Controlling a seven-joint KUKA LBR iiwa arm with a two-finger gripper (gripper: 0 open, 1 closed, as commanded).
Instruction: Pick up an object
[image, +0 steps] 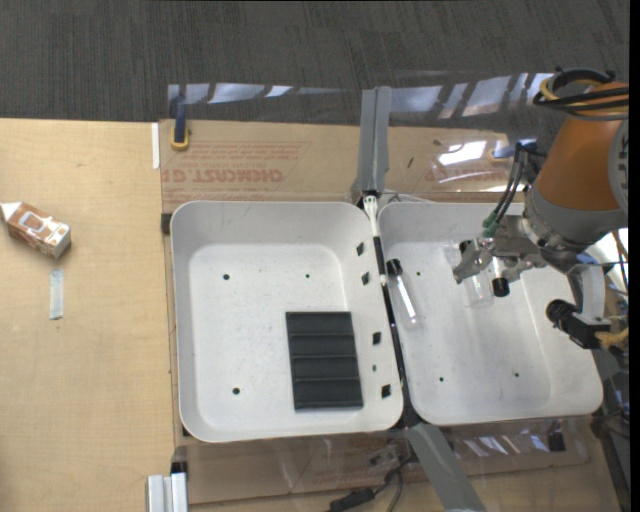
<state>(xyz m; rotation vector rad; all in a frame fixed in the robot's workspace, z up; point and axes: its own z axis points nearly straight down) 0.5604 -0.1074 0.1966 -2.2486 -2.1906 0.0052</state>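
A clear pen-like tube with a dark cap (402, 293) lies in the right bin (520, 400), close along its left wall, running lengthwise from the cap at the far end toward the near side. In the left bin (200, 330) a flat black ribbed block (324, 360) lies on the floor toward the near right, its right edge near the wall shared with the other bin.

The arm (585, 150), grey with an orange band, comes in from the right over the far right corner of the right bin. Its jaws (485, 268) hang over the far middle of that bin, apart from the tube and to its right; whether they are released or clenched I cannot tell, and nothing is seen between them.

The right bin's floor is bare toward the near side. On the table left of the bins lie a small carton (38, 230) and a pale strip (56, 296), well apart from both bins.
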